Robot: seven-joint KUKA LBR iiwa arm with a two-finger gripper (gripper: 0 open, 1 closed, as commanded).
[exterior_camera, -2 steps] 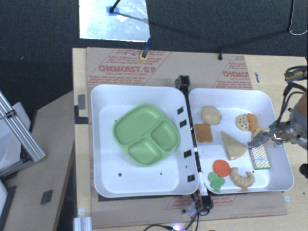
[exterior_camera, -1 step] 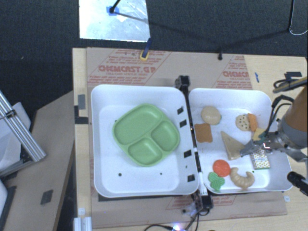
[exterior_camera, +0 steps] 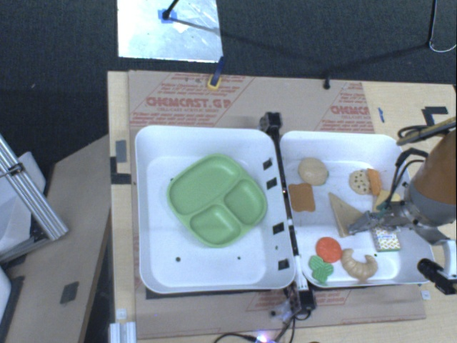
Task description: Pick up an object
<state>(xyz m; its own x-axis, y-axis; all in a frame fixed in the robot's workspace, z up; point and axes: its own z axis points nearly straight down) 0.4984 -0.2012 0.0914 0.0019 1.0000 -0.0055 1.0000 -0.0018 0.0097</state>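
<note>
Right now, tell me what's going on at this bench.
A robot arm reaches in from the right over the right bin, which holds toy food. Its gripper sits low beside a tan wedge, near a small speckled square; nothing is visibly held. A croissant, a red tomato and a cookie lie around it. The left bin holds a green divided plate.

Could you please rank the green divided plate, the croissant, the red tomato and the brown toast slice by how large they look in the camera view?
1. green divided plate, by far the largest
2. croissant
3. brown toast slice and red tomato: too alike to separate.
</note>
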